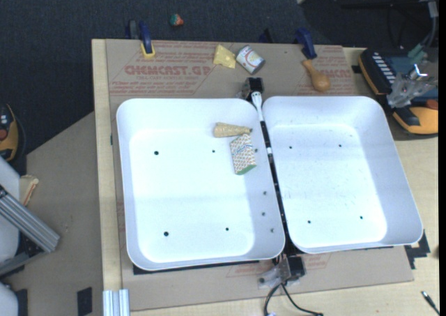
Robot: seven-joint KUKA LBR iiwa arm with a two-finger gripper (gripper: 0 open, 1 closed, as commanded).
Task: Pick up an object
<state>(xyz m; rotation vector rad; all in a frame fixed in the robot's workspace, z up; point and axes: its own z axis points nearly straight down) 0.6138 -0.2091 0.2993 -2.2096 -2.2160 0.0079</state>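
Two things lie in the left bin (181, 196), close to its right wall at the back. One is a tan, cone-shaped piece (231, 130) lying on its side. Just in front of it and touching it is a small pouch (242, 153) with a green and white pattern. The right bin (334, 168) has a bare white floor with a few dark dots.
Behind the bins on the brown board lie a yellow wedge (224, 57), a small white can (250, 59) and an orange-brown wooden piece (317, 76). A black and white tool (255, 95) rests at the back of the seam between the bins. Blue clamps (145, 37) hold the board.
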